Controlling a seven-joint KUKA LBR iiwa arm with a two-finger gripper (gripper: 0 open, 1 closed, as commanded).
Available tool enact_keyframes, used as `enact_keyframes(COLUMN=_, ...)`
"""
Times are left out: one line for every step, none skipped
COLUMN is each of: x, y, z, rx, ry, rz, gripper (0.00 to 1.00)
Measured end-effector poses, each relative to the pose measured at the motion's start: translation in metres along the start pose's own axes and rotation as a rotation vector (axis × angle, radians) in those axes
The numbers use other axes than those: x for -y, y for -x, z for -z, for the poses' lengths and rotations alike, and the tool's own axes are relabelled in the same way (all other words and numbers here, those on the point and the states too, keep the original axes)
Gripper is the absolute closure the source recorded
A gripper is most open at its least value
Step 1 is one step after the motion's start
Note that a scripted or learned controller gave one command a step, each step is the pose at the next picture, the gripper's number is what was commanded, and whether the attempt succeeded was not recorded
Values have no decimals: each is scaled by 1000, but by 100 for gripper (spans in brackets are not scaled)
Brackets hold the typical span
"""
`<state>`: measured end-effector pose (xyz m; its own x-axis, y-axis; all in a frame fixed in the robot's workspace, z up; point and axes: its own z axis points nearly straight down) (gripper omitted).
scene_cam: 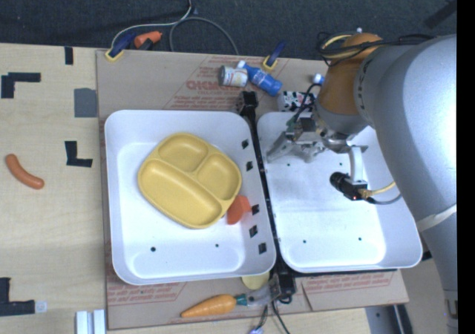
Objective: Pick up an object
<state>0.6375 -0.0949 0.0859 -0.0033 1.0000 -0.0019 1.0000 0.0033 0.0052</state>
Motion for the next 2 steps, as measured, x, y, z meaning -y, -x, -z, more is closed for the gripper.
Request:
enact_keyframes(x=-31, y=1, z=-1, rx=2, ry=-11, rz=1, gripper=0)
enact_keyframes(x=-22, y=0, z=0, rx=1, ry=-3, rz=-2, gripper=0)
